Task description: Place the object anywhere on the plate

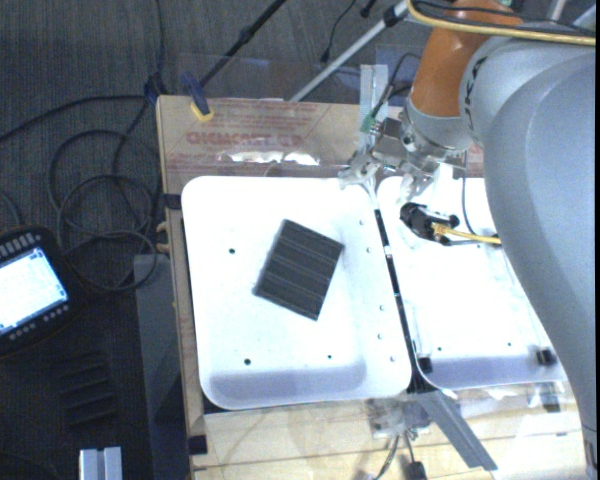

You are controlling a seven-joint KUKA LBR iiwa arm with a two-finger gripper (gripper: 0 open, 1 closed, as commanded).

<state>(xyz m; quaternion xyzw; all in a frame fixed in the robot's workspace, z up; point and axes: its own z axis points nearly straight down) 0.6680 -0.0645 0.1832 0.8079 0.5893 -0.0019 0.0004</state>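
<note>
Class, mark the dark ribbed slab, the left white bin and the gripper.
dark ribbed slab [299, 269], camera view, centre of top face.
left white bin [230, 348], camera view, bare floor.
gripper [388, 168], camera view, its lower end.

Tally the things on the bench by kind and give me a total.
White bins: 2
Dark ribbed slab, lying in the left bin: 1
Total: 3

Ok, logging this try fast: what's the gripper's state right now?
Gripper: open or closed cannot be told from this view; the dark ribbed slab lies well apart from it.
</note>
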